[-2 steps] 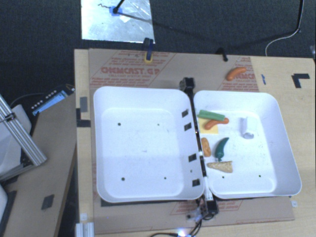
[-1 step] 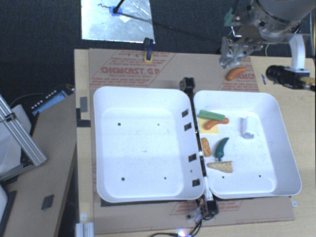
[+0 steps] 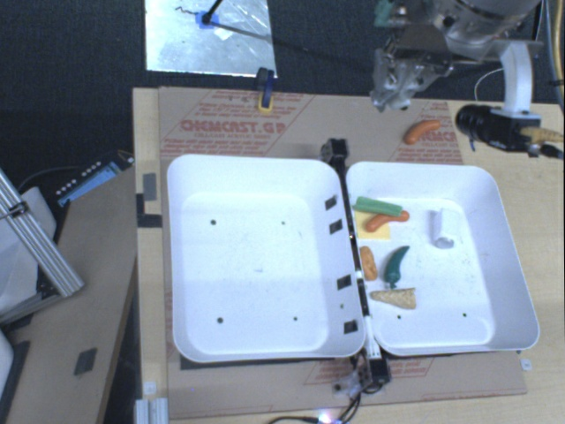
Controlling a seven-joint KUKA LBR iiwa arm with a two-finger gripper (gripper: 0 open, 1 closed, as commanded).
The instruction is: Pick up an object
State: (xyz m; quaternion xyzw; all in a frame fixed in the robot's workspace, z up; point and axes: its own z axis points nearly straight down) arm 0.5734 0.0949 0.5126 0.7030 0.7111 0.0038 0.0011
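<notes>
Starting at the lower right of the frame: tan wedge (image 3: pixel 394 299) in the right bin (image 3: pixel 503 237), dark green pepper (image 3: pixel 395 264) and small orange piece (image 3: pixel 368 262) above it, then green bean (image 3: pixel 378 206) over orange carrot (image 3: pixel 387 221), white cylinder (image 3: pixel 440 228) further right. Beyond the rim, orange sausage (image 3: pixel 422 132) on the board. Upper right, gripper (image 3: pixel 393 82) raised, nothing visibly held, state of fingers impossible to tell.
</notes>
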